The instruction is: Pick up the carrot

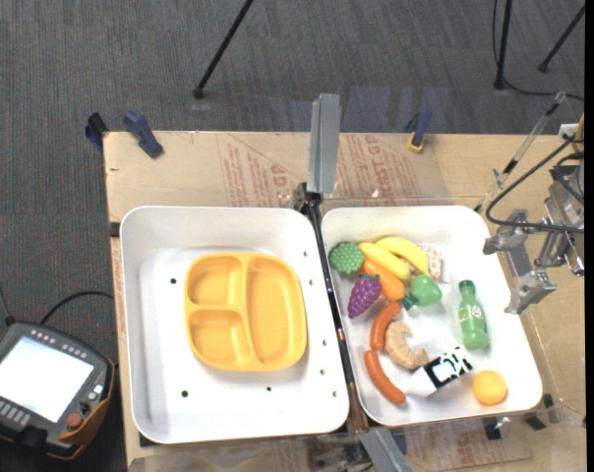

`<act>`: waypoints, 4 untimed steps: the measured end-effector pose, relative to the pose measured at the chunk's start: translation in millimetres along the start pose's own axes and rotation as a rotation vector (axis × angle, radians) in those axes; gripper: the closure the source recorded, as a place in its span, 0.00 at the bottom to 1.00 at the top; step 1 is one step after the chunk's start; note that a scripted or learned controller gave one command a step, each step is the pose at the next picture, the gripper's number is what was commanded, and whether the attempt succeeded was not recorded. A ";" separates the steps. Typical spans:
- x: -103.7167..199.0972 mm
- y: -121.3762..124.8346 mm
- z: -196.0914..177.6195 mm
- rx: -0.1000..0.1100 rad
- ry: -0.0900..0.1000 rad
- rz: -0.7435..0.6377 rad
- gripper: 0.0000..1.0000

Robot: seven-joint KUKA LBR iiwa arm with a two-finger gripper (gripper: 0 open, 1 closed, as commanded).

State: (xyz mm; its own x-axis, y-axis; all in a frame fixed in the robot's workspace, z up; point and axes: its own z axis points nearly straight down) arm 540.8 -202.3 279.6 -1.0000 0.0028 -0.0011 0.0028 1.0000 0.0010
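Your small orange plastic carrot [387, 277] lies at 10 o'clock in the right white bin [471, 216], pressed between a yellow banana [400, 254] and purple grapes [364, 295], so the gripper [529, 275], at 3 o'clock, may catch a neighbour. Whether it is open or closed I cannot tell. The red print on the cardboard [248, 170] is too faint to read.

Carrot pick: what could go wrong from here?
1. The carrot lies packed between the banana and the grapes, so the hand may catch a neighbour instead.
2. The orange sausage close by looks similar and could be taken for it.
3. The green bottle sits between the hand and the carrot and might get knocked.
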 end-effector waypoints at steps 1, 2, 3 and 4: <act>-1.2 92.2 146.9 -0.006 0.016 -0.062 0.00; -81.5 120.7 191.9 0.000 -0.002 0.179 0.00; -34.9 120.3 192.4 0.000 0.001 0.248 0.00; -36.5 123.1 181.8 -0.001 -0.002 0.240 1.00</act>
State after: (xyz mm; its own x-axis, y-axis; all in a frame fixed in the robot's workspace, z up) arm 577.8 -79.2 98.0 -0.9707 0.2402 -0.0031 0.2402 0.9707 0.0022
